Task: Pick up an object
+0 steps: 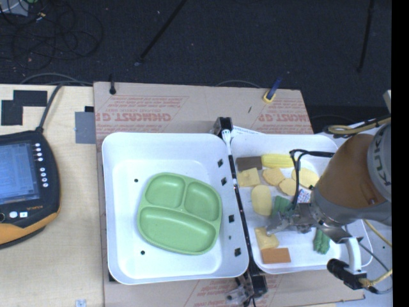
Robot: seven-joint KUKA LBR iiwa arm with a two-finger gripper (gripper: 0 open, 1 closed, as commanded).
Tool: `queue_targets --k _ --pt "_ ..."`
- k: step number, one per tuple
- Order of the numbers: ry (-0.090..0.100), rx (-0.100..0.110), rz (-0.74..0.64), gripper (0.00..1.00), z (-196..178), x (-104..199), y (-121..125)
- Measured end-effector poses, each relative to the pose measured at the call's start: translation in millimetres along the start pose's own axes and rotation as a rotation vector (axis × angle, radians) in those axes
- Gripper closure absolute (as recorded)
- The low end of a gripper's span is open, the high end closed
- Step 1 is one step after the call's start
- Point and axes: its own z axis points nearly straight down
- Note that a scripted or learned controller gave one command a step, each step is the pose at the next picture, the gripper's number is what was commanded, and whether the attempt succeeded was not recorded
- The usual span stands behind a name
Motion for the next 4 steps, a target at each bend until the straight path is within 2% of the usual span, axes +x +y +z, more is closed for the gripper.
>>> queue_targets --k 1,2,3,4 --pt "-0.004 0.009 -0.008 0.00 13.0 13.1 60.9" --pt "-0.006 0.007 -0.004 0.00 12.5 38.7 37.4" --pt "-0.006 0.006 -0.006 0.00 13.7 40.0 112.3" --pt "-0.005 0.009 -0.002 0.00 12.9 28.9 73.7"
